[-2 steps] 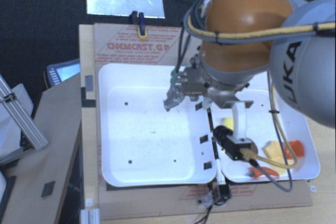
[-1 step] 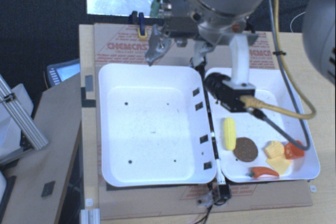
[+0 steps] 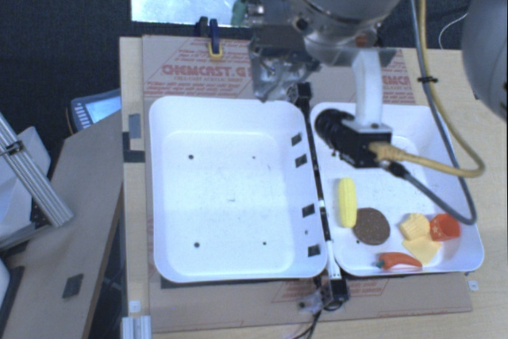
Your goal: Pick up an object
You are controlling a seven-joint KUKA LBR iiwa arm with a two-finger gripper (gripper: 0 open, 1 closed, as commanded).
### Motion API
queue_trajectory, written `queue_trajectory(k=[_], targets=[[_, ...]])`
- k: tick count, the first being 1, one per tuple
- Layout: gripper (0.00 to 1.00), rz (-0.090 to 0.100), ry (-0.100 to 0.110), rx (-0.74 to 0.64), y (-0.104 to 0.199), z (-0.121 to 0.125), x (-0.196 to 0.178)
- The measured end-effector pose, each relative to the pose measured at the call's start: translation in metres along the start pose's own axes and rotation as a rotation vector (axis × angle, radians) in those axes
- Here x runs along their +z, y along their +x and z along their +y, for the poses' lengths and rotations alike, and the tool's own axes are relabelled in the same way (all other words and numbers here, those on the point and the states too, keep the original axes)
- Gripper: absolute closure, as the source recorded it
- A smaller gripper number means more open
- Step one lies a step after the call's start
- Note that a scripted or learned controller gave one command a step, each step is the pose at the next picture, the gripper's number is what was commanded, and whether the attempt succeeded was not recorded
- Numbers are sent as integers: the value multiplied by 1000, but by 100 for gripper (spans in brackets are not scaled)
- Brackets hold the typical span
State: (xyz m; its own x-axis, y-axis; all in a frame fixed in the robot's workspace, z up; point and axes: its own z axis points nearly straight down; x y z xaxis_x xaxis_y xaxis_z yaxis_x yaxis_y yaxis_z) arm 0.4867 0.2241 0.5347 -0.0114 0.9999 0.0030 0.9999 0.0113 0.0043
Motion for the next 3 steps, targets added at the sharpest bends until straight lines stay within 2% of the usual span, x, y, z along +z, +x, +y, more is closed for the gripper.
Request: queue_trajectory(k=[1,2,3], targets=[[100,-2,3,5,11,0,12],[100,-7,12,14,-16,-1,111],[100,-10,18,11,-10,28,273]])
